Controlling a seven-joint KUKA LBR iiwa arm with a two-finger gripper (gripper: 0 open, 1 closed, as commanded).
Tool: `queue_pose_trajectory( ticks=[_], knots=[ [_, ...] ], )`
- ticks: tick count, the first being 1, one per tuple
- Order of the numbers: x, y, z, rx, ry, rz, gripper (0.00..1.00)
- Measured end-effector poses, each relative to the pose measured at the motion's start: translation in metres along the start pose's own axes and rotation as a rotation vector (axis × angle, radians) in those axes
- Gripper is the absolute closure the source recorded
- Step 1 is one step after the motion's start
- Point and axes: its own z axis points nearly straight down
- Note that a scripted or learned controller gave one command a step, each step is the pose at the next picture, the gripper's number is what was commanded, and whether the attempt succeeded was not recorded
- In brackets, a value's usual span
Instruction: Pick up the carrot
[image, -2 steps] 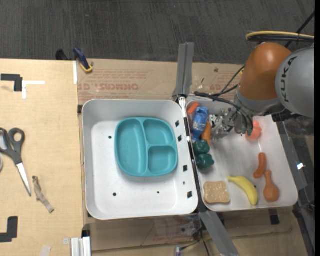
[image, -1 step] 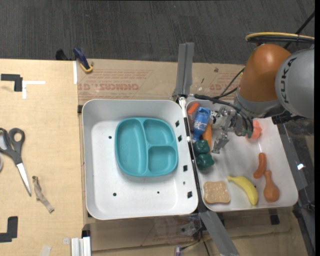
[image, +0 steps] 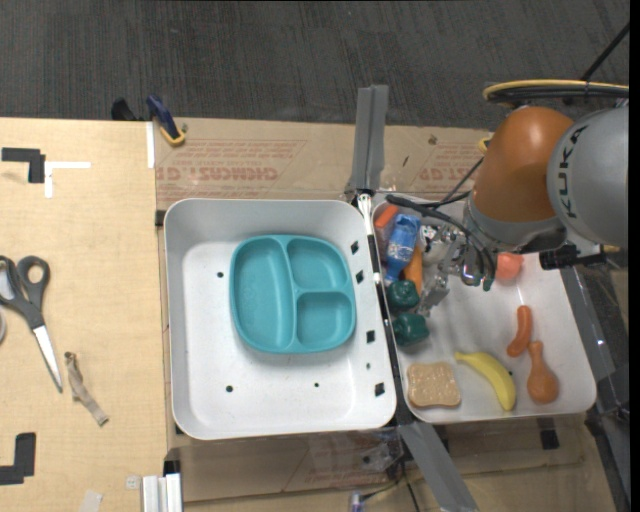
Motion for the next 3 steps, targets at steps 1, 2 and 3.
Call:
queue_pose_trajectory(
  ticks=[1,2,3],
  knots=[
    [0.016,-0.003,0.001,0.0,0.0,0.016,0.0],
    [-0.005,0.0,0.0,0.0,-0.002,-0.413,0.0],
    [-0.019,0.005,-0.001,-0.001,0.014,-0.33,0.0]
  ],
)
